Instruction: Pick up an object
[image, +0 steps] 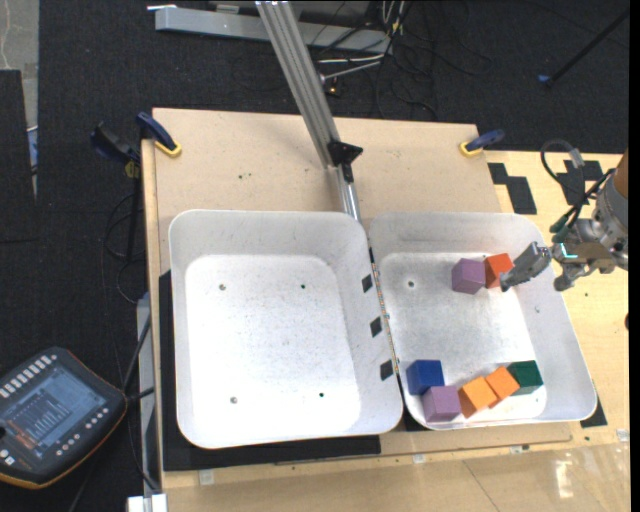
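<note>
Several foam cubes lie in the right bin (470, 325). A purple cube (467, 275) and an orange cube (497, 270) sit side by side near the bin's far right. Along the front edge lie a blue cube (425, 376), a second purple cube (442, 402), an orange cube (480, 391) and a green cube (525, 377). My gripper (547, 269) hangs over the right bin's right rim, open, with nothing between its fingers. Its left finger (524, 266) is just right of the upper orange cube.
The left bin (265, 325) adjoins the right one on the wooden bench. A slanted metal pole (305, 80) comes down to the bins' far junction. Clamps sit at the bench's far corners (160, 135). A teach pendant (50, 410) lies at the lower left.
</note>
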